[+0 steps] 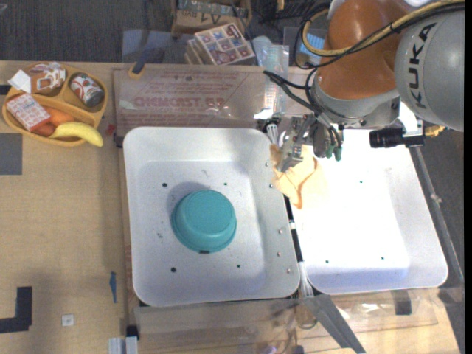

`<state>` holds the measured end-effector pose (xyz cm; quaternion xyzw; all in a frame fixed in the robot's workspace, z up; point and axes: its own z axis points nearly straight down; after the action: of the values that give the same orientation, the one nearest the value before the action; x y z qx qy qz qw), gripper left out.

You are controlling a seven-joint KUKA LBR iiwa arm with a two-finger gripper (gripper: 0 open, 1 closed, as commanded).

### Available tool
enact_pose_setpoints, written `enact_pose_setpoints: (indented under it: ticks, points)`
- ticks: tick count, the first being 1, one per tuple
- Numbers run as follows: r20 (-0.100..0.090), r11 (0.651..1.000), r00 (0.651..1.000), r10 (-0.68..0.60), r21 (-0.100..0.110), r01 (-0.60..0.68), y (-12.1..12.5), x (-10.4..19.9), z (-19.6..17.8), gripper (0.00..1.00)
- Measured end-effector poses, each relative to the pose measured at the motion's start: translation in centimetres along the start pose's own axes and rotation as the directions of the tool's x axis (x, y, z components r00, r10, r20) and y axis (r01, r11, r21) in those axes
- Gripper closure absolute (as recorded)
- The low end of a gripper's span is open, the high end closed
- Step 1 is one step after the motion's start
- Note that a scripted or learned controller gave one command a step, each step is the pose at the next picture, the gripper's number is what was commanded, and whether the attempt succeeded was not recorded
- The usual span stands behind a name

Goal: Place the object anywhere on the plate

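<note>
A round teal plastic plate [204, 220], turned upside down like a shallow bowl, is seen at the lower centre of the frame in the left white bin [147, 153]. Further up and right, a limp yellow cloth-like object [301, 181] hangs pinched in the two-finger gripper [295, 152] over the seam between the bins. Transport is judged under way; a leftward, downward carry over the plate is called for next.

We see a light wooden bench [59, 220] filling the left and lower frame, a yellow tray [44, 127] of toy food at upper left, dark carpet [66, 13] along the top, and cardboard boxes [210, 6] at top centre.
</note>
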<state>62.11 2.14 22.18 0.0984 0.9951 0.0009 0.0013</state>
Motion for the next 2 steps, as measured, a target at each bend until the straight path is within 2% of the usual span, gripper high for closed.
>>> enact_pose_setpoints:
  ticks: [1,2]
  points:
    - [0.0,0.981,0.981,-0.192,0.0,0.192,4.1,3.0,0.7,1.0]
    - [0.0,0.981,0.981,-0.195,-0.001,0.195,7.2,6.2,0.8,1.0]
